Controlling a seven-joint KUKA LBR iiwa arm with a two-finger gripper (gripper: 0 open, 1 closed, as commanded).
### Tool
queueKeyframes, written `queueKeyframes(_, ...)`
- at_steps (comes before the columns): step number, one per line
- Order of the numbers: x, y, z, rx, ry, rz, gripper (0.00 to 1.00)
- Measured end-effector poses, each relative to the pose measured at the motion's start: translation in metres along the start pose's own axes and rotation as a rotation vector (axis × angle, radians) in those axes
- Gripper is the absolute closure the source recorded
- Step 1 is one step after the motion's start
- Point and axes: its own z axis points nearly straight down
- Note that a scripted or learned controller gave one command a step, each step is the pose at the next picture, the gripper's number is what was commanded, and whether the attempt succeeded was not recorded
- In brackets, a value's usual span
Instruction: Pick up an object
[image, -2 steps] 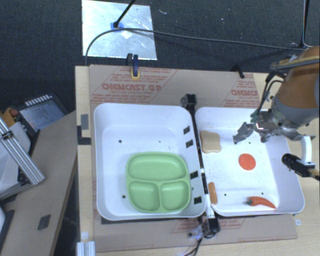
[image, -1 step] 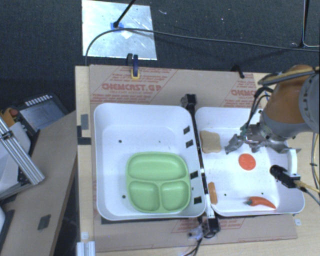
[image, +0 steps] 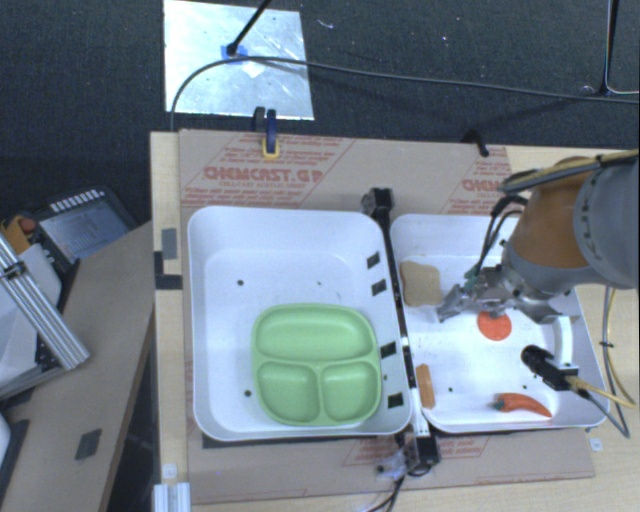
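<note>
In the right bin (image: 455, 232), my gripper (image: 453, 303) hangs low over the floor near the middle. It sits just right of a tan square piece (image: 420, 281) and just left of an orange-red round thing (image: 495, 326). An orange and red carrot-like thing (image: 523, 404) lies near the bin's front right. A small orange stick (image: 425, 385) lies along the front of the left wall. Nothing shows in the gripper's grasp.
The left bin (image: 225, 240) holds a green divided plate (image: 315, 362) toward its front. A black divider strip (image: 390, 290) runs between the two bins. The grey and orange arm (image: 565, 230) comes in over the right bin's far right side.
</note>
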Motion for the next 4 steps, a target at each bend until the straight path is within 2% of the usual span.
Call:
queueKeyframes(1, -0.001, 0.001, -0.014, -0.005, -0.002, 0.0, 1.0)
queueKeyframes(3, 0.003, -0.007, -0.131, -0.009, -0.002, -0.002, 1.0)
queueKeyframes(4, 0.003, -0.005, -0.169, -0.009, -0.002, -0.003, 1.0)
